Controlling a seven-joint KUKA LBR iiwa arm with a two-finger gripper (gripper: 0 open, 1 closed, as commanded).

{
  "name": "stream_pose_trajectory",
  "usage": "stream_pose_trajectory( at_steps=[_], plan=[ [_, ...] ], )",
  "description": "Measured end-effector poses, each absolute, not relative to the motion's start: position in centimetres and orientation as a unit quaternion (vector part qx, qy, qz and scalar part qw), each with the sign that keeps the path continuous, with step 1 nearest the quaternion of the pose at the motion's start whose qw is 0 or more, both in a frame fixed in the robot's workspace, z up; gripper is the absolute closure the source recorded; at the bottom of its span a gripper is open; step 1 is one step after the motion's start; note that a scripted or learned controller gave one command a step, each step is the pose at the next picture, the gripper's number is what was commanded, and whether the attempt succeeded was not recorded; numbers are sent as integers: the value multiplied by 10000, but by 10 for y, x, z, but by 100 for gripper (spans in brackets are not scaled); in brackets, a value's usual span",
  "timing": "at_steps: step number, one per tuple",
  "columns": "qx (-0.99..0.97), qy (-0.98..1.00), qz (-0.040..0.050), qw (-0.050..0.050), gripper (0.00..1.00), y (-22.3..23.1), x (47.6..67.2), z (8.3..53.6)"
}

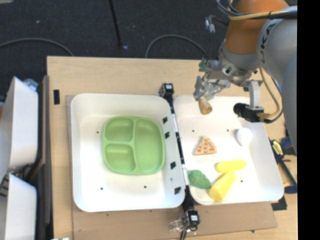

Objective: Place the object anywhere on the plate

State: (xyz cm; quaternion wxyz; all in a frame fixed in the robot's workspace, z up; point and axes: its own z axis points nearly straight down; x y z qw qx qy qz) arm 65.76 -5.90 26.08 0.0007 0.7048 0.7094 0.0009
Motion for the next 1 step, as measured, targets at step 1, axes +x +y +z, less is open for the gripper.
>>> stream_pose_trajectory(
  at_steps=[1],
  plan=[
    [7049, 7093, 2, 2, 100, 3, 661, 254]
  ],
)
